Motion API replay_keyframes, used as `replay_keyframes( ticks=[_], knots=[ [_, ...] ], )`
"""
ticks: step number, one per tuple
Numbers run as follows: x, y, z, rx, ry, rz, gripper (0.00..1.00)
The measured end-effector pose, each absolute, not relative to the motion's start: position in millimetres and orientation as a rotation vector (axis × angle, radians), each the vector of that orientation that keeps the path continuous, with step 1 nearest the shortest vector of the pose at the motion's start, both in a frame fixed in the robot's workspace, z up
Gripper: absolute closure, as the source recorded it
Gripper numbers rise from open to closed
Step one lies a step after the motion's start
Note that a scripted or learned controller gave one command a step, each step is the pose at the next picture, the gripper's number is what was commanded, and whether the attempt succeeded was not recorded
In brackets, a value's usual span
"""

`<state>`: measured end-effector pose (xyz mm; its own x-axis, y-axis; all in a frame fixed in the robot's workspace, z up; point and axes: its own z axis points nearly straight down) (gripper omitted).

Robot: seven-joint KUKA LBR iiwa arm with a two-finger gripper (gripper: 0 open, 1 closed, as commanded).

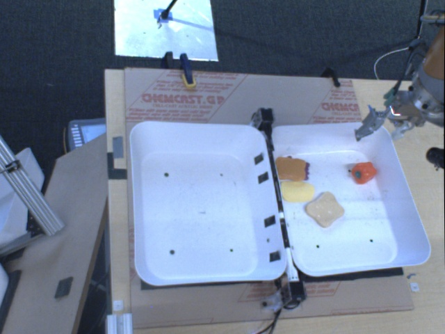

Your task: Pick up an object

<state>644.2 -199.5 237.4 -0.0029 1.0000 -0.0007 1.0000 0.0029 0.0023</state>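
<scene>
1. The gripper [381, 122] hangs over the far right corner of the right bin [400, 245], fingers spread wide with nothing between them. This looks like the approach step, before any grasp.
2. The nearest thing to pick is the red-orange toy [363, 172], just below and slightly left of the gripper, lying apart on the bin floor.
3. The next move probably calls for a short descent toward it, then closing around it.
4. Farther left and lower lie a brown and purple piece [293, 168], a yellow piece [297, 192] and a tan piece [325, 209], clustered near the divider; none blocks the way.
5. The bin wall beside the gripper is the likeliest thing to catch a finger.
</scene>
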Motion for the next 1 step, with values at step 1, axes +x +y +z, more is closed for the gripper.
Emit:
replay_keyframes(
  ticks=[1],
  knots=[
    [669.3, -198.8, 480.9, 2.199, 2.214, 0.016, 0.0]
  ],
)
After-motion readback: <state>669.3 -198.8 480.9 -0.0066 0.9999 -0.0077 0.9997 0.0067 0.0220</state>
